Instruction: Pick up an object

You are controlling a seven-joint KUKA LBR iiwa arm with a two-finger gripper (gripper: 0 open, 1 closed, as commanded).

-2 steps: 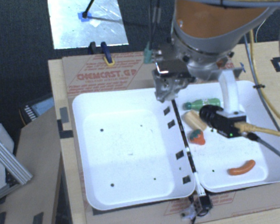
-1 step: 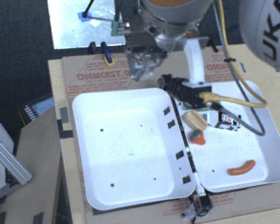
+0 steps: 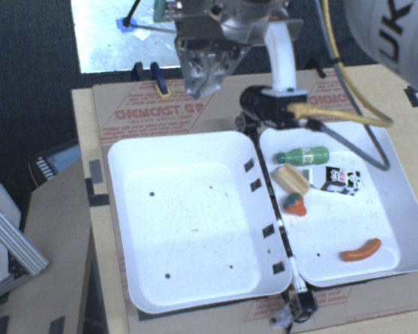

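Note:
My gripper (image 3: 202,76) hangs high above the bench's back edge, over the cardboard behind the left bin (image 3: 137,232), with nothing seen in it. The right bin (image 3: 404,214) holds a green bottle (image 3: 303,156) lying on its side, a tan wooden block (image 3: 292,179), a small red strawberry-like piece (image 3: 295,205), a black-and-white patterned card or box (image 3: 340,179), and an orange sausage-shaped piece (image 3: 360,250) near the front.
A brown cardboard sheet (image 3: 142,114) lies under both bins. A blue and yellow clamp (image 3: 159,80) sits at the back. An aluminium frame (image 3: 1,226) stands at the far left, beside the bench.

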